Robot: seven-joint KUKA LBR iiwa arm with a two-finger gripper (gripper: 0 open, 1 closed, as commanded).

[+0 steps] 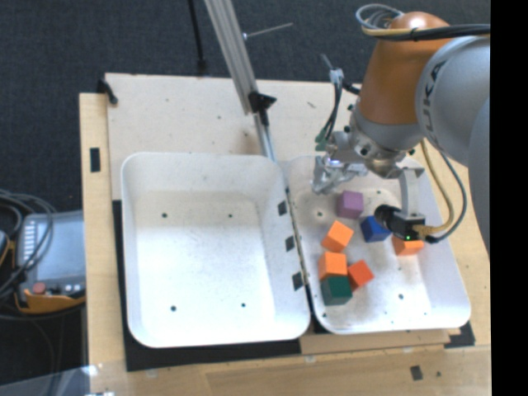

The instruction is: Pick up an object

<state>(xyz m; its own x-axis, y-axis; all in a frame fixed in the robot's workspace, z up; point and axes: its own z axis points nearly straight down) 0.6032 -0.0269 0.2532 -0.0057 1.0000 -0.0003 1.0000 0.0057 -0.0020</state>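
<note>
Camera view looks down at a slant on a pale wooden worktop [190, 110] carrying two shallow white bins side by side. All the loose objects sit in the right bin [445, 295], which fits the task: the arm has a stocked bin to pick from, and the left bin [206, 246] lies at nine o'clock from the cluster.

The end effector [330, 174] hangs over the twelve o'clock end of the right bin, just beside the purple cube [351, 204], which lies at about five o'clock from it. I cannot tell from this angle how the end effector is set, and no object is visibly gripped. Judging by nearness, the purple cube seems the likeliest target.

From the purple cube, the other pieces spread toward six o'clock: an orange cube [338, 236], a blue cube [374, 228] at its three o'clock, a second orange cube [334, 264], a red-orange cube [360, 274], and a dark green cube [336, 289] touching the second orange one. Another orange block [407, 246] sits near the blue cube, partly behind a black cable fitting.

An aluminium post [235, 56] rises from the worktop at twelve o'clock of the left bin. Dark carpet [82, 23] surrounds the worktop, and a grey pendant-like device [45, 250] with cables rests at nine o'clock.
</note>
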